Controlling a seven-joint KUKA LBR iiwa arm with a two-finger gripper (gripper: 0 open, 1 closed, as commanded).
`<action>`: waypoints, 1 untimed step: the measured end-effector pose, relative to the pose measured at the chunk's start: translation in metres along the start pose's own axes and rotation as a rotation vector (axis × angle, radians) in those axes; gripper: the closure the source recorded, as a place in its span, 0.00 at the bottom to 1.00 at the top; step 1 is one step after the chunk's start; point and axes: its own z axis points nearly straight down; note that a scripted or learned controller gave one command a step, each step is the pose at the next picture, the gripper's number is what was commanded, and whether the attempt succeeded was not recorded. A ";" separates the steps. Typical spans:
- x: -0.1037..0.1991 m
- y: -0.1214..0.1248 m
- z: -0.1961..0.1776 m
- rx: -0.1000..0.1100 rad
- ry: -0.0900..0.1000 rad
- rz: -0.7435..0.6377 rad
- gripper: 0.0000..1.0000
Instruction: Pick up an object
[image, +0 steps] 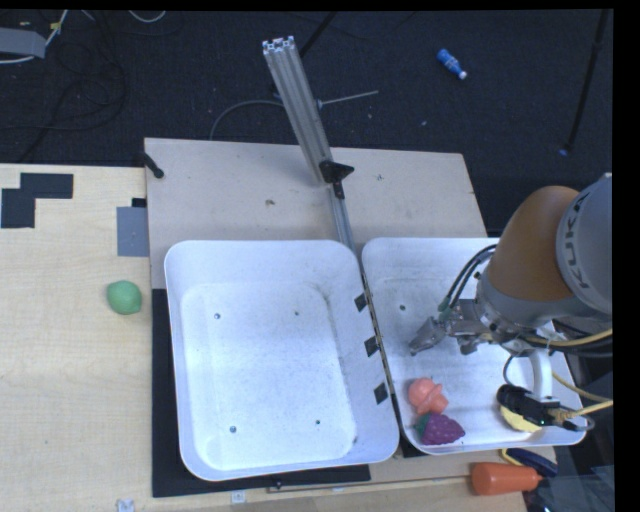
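A salmon-pink toy (428, 393) lies near the front of the right bin (420, 262). A purple toy (441, 430) touches it, close to the front rim. Both are too blurred to name. The gripper (420, 342) hangs just beyond them, apart from both; open or closed, I can't tell. The arm's bulk hides the bin's right side. Bare white floor runs back from the gripper. The left bin (200, 262) adjoins. A green ball (124, 297) sits on the bench, well left.
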 end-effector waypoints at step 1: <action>-0.001 0.001 -0.013 -0.004 -0.001 0.002 1.00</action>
